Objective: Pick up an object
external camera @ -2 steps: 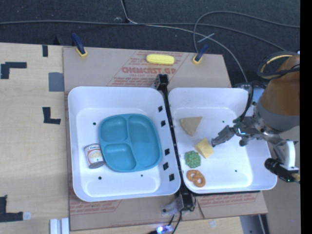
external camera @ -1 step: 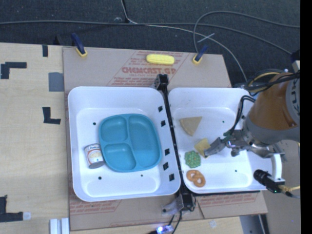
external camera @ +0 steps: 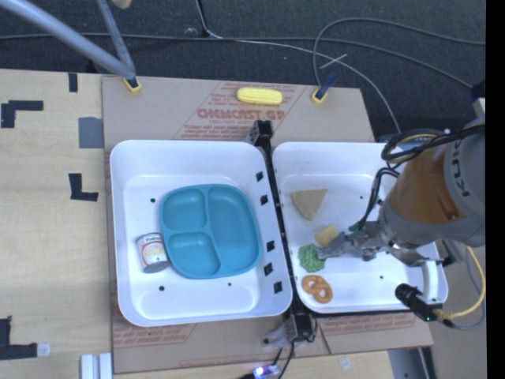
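My gripper reaches left into the right bin, its tip right by a small yellow block and a green leafy piece. A tan wedge lies further back in that bin and a brown pretzel lies near its front. The left bin holds a blue divided plate and a small can beside the plate's left side.
A yellow banana-like toy lies on the cardboard behind the bins. Cables run across the dark floor at the back. The grey and orange arm covers the right bin's right side.
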`<move>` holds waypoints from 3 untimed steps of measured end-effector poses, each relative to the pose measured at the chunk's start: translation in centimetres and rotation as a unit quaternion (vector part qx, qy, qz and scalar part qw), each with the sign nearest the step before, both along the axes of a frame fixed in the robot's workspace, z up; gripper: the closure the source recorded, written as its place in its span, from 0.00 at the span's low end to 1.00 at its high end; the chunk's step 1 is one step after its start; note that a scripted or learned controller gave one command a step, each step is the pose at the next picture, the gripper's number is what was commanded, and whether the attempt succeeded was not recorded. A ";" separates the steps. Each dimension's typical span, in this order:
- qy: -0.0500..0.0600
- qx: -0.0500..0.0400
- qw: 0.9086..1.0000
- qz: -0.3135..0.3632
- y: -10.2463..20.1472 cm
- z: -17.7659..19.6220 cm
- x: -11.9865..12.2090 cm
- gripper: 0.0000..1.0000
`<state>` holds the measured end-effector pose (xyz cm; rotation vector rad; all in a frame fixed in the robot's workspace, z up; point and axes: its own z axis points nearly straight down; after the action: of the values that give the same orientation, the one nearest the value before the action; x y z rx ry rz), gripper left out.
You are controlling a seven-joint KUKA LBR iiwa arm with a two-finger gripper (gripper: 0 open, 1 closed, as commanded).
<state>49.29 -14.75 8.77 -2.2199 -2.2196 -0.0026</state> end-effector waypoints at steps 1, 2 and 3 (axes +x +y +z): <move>-0.001 -0.001 1.000 0.001 0.0 1.1 0.0 1.00; -0.002 -0.002 1.000 0.001 0.1 7.4 0.5 1.00; -0.003 -0.002 1.000 0.001 0.0 13.7 0.6 1.00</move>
<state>49.91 -14.73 22.47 -2.2230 -2.2271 -0.0036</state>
